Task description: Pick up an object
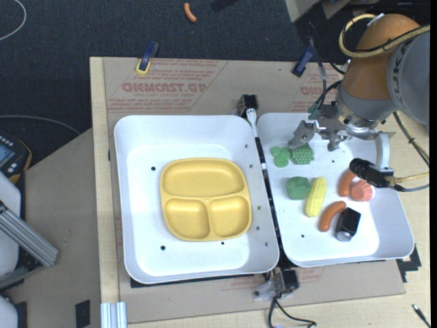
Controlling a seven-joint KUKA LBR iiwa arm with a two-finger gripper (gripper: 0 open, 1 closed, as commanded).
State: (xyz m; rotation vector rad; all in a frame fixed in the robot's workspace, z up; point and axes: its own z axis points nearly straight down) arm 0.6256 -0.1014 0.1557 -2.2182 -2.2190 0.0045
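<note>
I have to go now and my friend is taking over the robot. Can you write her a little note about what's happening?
Gripper: over the back of the right bin, above the green toys; fingers look apart, nothing between them.
Right bin holds: green broccoli, green leaf piece, green lump, corn, sausage, black block, orange-pink piece.
Left bin: yellow divided tray.
Done: nothing picked up yet.
Left: grab one toy and lift it.

dark carpet floor (82, 19), brown board bench (198, 87)
</note>
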